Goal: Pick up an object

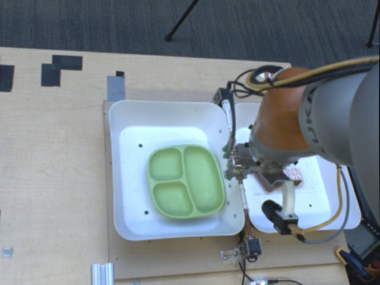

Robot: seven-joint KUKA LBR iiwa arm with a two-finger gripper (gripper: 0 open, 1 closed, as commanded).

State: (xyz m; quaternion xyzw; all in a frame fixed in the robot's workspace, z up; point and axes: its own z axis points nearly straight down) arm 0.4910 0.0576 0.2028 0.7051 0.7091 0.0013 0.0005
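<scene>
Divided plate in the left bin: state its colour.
Pale green divided plate, seen clearly in the camera view.

Green plate [186,181]: pale green plastic, rounded-rectangle, three compartments, two smaller ones on its left side, one long one on its right. Lies flat, face up, rotated slightly askew in the left bin [127,177], toward that bin's right-front part. Small pink-and-white object [293,174]: sits beyond that bin's right wall, partly hidden under the arm; type unclear.
</scene>
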